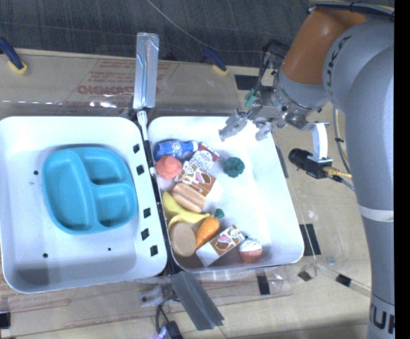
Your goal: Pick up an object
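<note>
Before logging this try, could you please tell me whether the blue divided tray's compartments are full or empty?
Empty: the blue tray in the left bin shows bare compartments, with the toys piled in the right bin.

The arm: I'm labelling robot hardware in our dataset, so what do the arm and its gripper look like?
The arm is a thick, rounded grey tube with an orange band above the wrist. The gripper is a small metallic assembly with pale fingers, and thin dark cables loop around the wrist. A black fitting juts from the arm's side.
</note>
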`<action>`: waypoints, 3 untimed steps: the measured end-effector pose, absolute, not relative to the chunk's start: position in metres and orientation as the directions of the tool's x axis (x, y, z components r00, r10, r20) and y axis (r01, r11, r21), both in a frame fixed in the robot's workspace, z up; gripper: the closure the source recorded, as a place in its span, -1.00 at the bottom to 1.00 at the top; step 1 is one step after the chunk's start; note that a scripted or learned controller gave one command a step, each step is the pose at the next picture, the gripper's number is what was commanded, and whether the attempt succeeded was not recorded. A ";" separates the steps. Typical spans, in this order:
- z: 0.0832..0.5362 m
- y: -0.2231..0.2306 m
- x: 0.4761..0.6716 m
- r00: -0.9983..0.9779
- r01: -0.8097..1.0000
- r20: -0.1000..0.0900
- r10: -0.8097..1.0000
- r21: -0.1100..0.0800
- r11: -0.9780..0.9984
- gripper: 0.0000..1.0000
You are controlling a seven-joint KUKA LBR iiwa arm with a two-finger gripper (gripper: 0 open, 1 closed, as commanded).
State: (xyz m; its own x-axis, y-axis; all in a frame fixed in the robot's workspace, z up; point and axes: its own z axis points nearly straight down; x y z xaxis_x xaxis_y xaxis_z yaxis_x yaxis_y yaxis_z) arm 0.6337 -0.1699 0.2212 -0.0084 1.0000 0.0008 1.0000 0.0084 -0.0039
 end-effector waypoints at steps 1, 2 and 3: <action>0.106 -0.176 0.607 -0.093 0.996 -0.002 0.996 0.005 0.093 -1.00; 0.130 -0.190 0.574 -0.253 0.968 0.001 0.968 -0.002 0.253 -1.00; 0.106 -0.164 0.601 -0.229 0.973 -0.007 0.973 0.011 0.229 -1.00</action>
State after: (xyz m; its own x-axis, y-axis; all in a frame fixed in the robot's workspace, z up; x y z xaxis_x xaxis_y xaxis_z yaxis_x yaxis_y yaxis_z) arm 0.6011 -0.1645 0.1065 -0.2286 0.9735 -0.0066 0.9734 0.2287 0.0110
